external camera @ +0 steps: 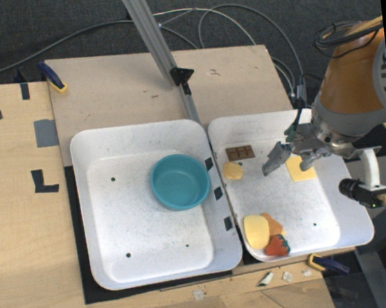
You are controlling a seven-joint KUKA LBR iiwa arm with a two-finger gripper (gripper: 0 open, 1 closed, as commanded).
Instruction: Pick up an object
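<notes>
The end effector hung spread open and grasping nothing over the right bin, with the flat yellow square lying directly beneath its fingers, nearer than the small yellow round piece to its left.

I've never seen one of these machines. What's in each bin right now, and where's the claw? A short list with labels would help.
left bin: a blue bowl, upright, toward the bin's right side
right bin: brown bar near the far left corner; small yellow piece just in front of it; flat yellow square under the claw; yellow, orange and red items piled at the near left corner
gripper: over the right bin, fingers spread, nothing between them
arm: comes in from the right
</notes>
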